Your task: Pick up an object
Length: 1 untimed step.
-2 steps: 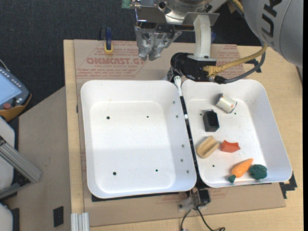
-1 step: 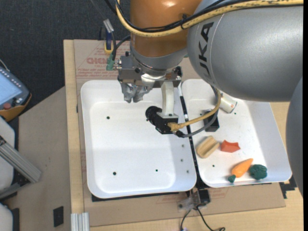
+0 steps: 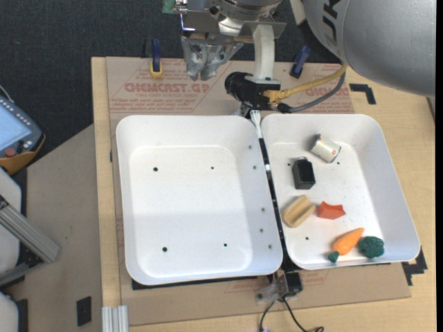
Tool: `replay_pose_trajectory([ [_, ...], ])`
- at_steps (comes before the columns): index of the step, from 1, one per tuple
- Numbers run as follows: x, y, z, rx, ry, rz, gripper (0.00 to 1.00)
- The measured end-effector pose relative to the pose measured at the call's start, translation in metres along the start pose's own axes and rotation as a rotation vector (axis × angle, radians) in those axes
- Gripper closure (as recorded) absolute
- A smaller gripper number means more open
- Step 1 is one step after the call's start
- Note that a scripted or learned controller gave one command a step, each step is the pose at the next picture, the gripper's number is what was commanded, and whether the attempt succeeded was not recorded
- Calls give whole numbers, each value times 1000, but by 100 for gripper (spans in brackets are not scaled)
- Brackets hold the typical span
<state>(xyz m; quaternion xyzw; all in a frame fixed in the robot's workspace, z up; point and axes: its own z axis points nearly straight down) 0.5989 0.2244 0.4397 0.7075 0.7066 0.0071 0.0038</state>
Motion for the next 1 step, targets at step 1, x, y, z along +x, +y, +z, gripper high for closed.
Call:
replay_pose_trajectory([
  [1, 0, -76, 41, 24, -6, -5, 100],
])
